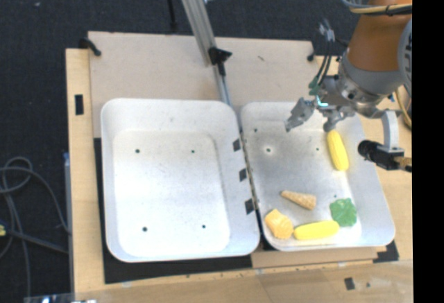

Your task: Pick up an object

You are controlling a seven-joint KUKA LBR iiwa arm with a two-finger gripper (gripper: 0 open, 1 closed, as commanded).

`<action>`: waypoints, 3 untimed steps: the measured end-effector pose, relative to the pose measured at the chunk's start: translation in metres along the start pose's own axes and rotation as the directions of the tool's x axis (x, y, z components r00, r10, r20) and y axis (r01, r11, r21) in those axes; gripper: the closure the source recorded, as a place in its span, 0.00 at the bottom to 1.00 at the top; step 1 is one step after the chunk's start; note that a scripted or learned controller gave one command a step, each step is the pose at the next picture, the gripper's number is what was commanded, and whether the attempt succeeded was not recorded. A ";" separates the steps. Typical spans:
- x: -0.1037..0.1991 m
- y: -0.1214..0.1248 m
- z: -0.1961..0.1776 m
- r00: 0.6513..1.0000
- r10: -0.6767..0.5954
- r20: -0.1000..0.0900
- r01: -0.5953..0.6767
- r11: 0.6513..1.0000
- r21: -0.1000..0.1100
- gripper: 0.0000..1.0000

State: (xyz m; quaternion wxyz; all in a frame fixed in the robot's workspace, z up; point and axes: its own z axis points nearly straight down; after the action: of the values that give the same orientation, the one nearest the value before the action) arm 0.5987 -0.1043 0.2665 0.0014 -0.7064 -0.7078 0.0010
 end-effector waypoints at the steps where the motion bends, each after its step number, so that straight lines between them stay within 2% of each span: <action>1: 0.000 0.001 -0.003 1.000 0.000 0.000 0.000 1.000 -0.005 0.00; 3: -0.005 -0.014 0.118 1.000 0.003 0.002 -0.003 1.000 0.002 0.00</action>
State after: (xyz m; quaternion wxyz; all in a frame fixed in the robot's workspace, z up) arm 0.5846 -0.1096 0.1488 0.0015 -0.7076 -0.7066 0.0024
